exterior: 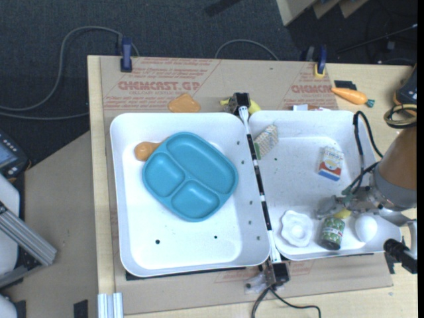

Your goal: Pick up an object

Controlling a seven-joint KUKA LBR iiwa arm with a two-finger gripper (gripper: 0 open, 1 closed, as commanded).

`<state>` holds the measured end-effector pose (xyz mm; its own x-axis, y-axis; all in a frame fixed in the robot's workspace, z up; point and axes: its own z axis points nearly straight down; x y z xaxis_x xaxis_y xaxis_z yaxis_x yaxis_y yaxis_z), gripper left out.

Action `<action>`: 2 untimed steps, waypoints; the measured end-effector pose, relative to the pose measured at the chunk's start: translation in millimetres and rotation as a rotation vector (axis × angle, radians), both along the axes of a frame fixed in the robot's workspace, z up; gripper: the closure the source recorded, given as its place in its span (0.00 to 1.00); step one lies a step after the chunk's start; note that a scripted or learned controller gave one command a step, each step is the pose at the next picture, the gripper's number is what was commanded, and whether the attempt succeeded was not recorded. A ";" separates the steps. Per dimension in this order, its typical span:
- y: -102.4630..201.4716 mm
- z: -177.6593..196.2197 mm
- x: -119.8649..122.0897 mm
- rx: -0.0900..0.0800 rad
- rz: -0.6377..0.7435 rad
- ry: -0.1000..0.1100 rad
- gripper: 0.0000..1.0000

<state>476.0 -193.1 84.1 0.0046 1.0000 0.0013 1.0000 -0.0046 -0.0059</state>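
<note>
Camera view: arm enters from the right, end effector [341,207] low in the right bin [301,121], near its front right corner. Finger state: cannot tell, the tips blur into clutter there. Nothing clearly sits between them, so no hold claimed.

Candidate objects around it: a small green jar [332,233] just below the end effector, close or touching, can't separate. A white egg [366,228] just right of the jar. A white flower-shaped piece [295,228] left of the jar, near the bin's front wall. Small carton with red and blue print [331,162] lies apart toward the bin's back. A striped grey packet [266,140] sits against the divider at the back left.

Left bin [126,197] has a blue divided plate [190,175] and an orange lump [144,151] tucked at its upper left edge.

Likely step: closing in on the jar or something right beside it. To do it well, my read: centre over one item only, since jar, egg and flower piece are crowded. Jar looks round and may roll or tip if hit off-centre. Come straight down, close across its narrow width, lift vertically clear of the front wall. Egg could get nudged.
</note>
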 end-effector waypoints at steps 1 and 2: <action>1.4 11.7 4.3 -0.002 0.004 -0.010 1.00; 99.8 1.7 56.2 -0.001 0.015 -0.015 1.00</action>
